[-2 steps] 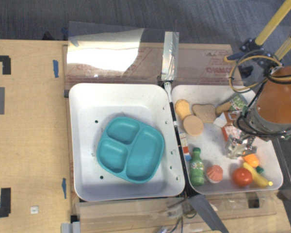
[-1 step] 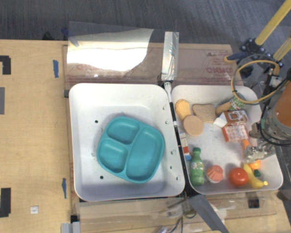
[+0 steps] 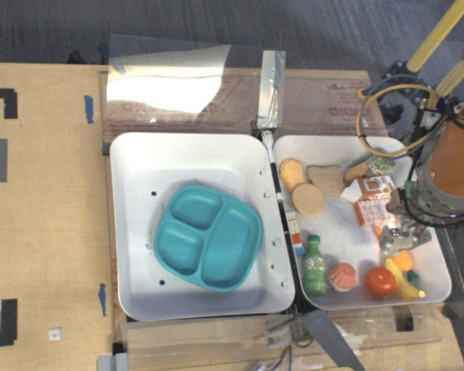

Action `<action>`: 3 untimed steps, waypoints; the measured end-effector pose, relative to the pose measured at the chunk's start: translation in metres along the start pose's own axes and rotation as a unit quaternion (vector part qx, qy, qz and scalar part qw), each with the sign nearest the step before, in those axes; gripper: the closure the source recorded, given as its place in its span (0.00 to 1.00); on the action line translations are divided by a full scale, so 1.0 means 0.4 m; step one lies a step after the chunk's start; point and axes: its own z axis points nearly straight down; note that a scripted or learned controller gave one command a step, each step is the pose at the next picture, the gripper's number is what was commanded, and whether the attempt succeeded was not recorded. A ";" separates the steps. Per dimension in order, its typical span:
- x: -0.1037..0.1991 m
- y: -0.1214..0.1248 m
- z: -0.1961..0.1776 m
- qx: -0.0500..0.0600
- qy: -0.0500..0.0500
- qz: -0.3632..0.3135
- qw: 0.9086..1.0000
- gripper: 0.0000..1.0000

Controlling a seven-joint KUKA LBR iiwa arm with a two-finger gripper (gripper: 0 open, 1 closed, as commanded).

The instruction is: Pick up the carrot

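The small orange plastic carrot (image 3: 402, 260) lies near the right bin's front right corner, touching a yellow banana and close beside a red tomato.

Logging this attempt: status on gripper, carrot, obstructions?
Gripper low in right bin, near its right wall. Carrot just beneath it, grasp unconfirmed. Crowded: tomato, banana, carton close around.

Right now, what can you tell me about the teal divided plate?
The teal divided plate lies flat in the left bin, roughly at its middle and turned at a slant to the bin's walls. It looks like smooth plastic, rounded at the corners, with three compartments: two smaller ones on its left side and one longer one on its right. Nothing rests in them; only the bin floor touches it.
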 end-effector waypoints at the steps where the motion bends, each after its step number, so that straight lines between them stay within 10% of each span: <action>1: -0.236 0.021 -0.180 0.001 -0.001 -0.074 0.997 1.00; 2: -0.080 -0.039 -0.217 -0.002 0.000 -0.115 0.993 1.00; 3: -0.001 0.088 0.084 -0.006 -0.002 -0.173 0.985 1.00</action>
